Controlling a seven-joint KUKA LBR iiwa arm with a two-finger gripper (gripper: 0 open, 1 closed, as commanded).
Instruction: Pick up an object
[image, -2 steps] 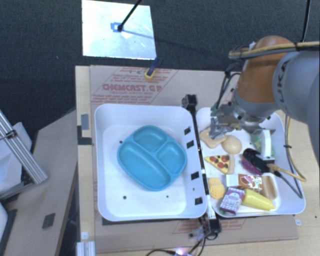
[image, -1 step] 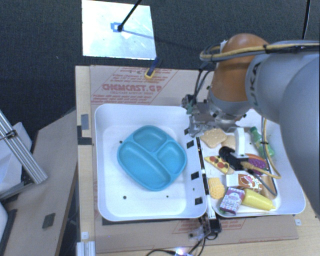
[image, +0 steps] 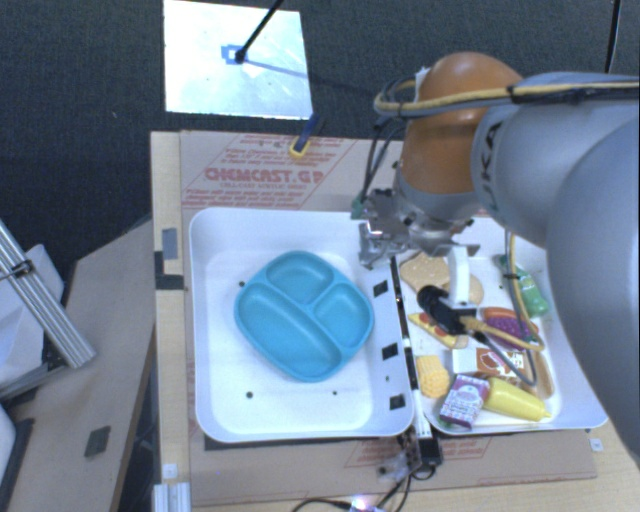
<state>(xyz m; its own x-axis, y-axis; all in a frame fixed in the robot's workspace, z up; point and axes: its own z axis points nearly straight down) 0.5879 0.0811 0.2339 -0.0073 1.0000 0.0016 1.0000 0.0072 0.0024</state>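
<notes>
The arm's wrist and gripper (image: 412, 238) hang over the far left corner of the right bin (image: 575, 405), just beside the wall between the two bins. Nothing shows between its fingers. Just in front of the gripper lies a tan toast slice (image: 428, 270). Closer to the camera are several toy foods: a yellow waffle cracker (image: 432, 375), a pink-and-purple carton (image: 463, 400), a yellow lemon-like piece (image: 515, 400), a purple eggplant (image: 506, 324) and a green piece (image: 531, 296).
The left bin (image: 215, 400) holds a blue divided plate (image: 303, 314) in its middle. The grey arm covers the right bin's far and right side. Red-lettered cardboard (image: 262, 172) lies behind the bins. An aluminium rail (image: 45, 315) stands at the left.
</notes>
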